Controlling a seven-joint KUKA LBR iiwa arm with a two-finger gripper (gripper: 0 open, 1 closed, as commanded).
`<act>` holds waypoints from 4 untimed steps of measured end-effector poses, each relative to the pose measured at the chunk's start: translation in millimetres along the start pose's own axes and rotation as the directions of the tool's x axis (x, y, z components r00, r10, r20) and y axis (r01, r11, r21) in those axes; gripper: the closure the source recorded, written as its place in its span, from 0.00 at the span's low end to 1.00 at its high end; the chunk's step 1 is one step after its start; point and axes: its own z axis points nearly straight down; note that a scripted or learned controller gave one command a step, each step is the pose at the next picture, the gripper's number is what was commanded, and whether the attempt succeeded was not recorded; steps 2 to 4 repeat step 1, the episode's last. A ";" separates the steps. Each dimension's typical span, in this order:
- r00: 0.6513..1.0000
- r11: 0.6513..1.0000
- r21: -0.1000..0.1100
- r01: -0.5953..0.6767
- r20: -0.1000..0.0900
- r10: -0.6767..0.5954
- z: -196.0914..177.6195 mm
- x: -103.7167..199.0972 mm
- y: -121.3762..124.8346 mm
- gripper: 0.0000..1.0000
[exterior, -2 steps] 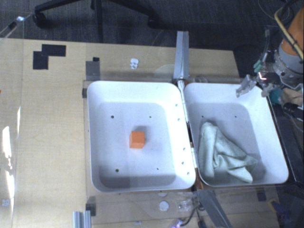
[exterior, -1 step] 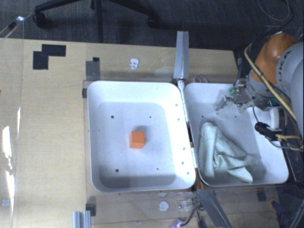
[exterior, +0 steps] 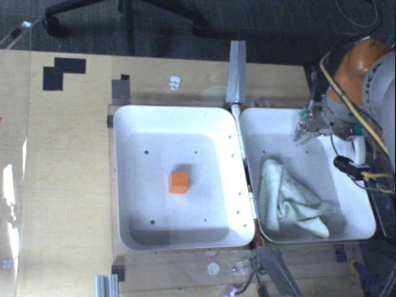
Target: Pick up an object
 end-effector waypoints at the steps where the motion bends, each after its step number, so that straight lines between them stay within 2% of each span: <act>1: 0.971 0.971 0.007 -0.241 0.001 0.241 -92.1 -1.1 14.8 1.00; 4: 0.971 0.971 0.007 -0.241 0.001 0.241 -92.1 -1.1 14.8 1.00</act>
